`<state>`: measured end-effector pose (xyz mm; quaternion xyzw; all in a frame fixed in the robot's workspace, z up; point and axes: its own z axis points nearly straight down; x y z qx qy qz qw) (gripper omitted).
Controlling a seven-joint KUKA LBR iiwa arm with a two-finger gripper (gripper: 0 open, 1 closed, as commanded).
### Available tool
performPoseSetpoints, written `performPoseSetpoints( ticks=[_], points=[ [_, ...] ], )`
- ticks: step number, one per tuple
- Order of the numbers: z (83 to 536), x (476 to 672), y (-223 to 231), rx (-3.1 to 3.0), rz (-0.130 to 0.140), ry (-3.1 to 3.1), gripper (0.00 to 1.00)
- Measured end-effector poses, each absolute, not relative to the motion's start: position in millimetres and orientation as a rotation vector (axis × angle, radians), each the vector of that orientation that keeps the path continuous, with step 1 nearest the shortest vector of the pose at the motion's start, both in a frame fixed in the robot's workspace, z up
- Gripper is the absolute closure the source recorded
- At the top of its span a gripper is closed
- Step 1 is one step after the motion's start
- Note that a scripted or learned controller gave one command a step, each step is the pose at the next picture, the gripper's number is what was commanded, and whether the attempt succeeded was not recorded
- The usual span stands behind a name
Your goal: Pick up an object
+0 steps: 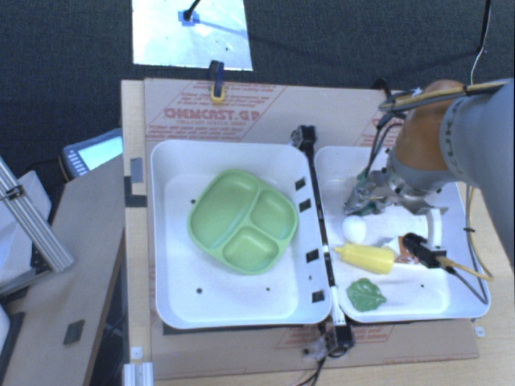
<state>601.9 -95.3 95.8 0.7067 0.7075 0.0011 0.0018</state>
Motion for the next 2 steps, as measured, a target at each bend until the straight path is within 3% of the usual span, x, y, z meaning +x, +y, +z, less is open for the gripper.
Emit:
performPoseSetpoints(
  ticks=[2],
  points=[
    [204, 606.6, -94, 2.212, 0.005, 2.224, 1.00]
  ],
)
